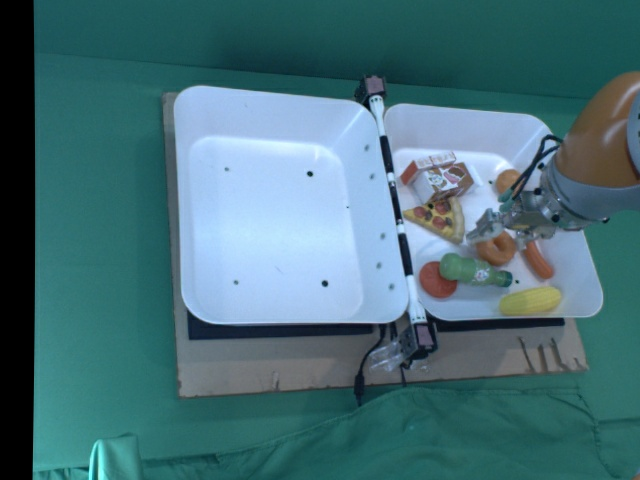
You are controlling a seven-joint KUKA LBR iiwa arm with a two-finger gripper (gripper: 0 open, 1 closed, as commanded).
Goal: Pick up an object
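The right bin (470, 128) holds toy food: a red and white box (437, 174), a pizza slice (438, 216), a red tomato slice (436, 281), a green bottle (474, 270), a yellow corn cob (530, 300), an orange ring (497, 249), a small sausage (539, 259) and an orange piece (508, 179). My gripper (490, 230) reaches in from the right and hangs just above the orange ring, close to the pizza slice's right corner. Nothing is visibly held.
The left bin (270, 208) sits beside the right one, separated by a black and white divider bar (392, 193). Both rest on a cardboard sheet (300, 368) over green cloth. The arm's orange band (610, 133) overhangs the right bin's far right side.
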